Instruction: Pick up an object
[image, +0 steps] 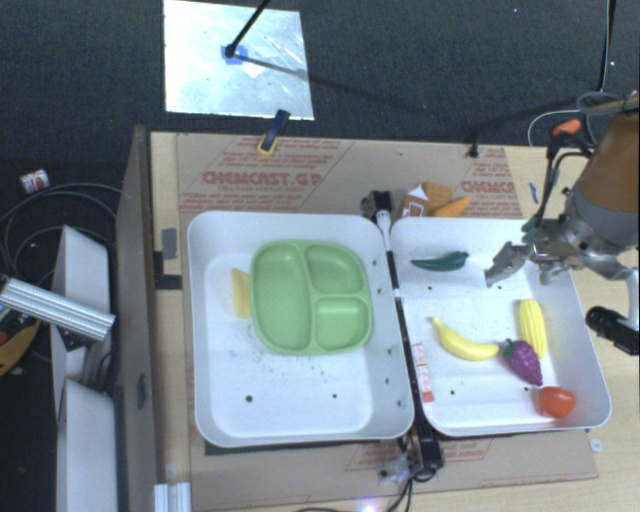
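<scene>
The right bin (470, 415) holds a dark green pepper (440, 261), a yellow banana (465, 343), a yellow corn cob (533, 325), a purple bunch of grapes (522, 360) and a red tomato (555, 401). My gripper (526, 267) hangs over the bin's upper right part, right of the pepper and above the corn. It stands open, and nothing shows between its fingers. The grey arm with its orange band (610, 175) comes in from the right edge.
The left bin (215, 400) carries a green divided plate (308, 297) with a yellow piece (240, 293) at its left edge. An orange toy (440, 203) lies on the cardboard behind the bins. A black divider (400, 320) runs between the bins.
</scene>
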